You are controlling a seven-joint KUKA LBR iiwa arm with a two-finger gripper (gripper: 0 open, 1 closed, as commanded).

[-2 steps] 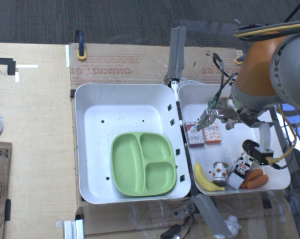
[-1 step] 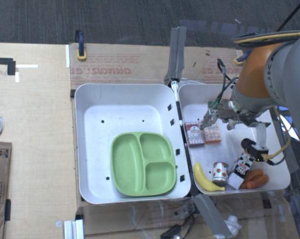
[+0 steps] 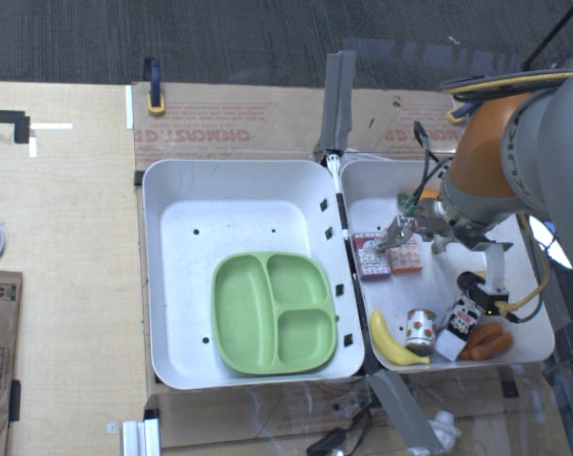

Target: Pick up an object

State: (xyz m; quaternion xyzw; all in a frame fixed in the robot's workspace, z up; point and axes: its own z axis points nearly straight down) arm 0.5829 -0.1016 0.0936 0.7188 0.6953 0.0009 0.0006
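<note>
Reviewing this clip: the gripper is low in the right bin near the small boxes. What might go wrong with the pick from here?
1. The gripper sits at the edge of two small red-and-white boxes lying side by side; it may catch both or push them apart instead of grasping one.
2. The boxes lie flat near the bin divider, so a nudged box could slide against that wall and be hard to grip.
3. The banana, can and orange item are crowded in the near corner, awkward for a retry.
</note>
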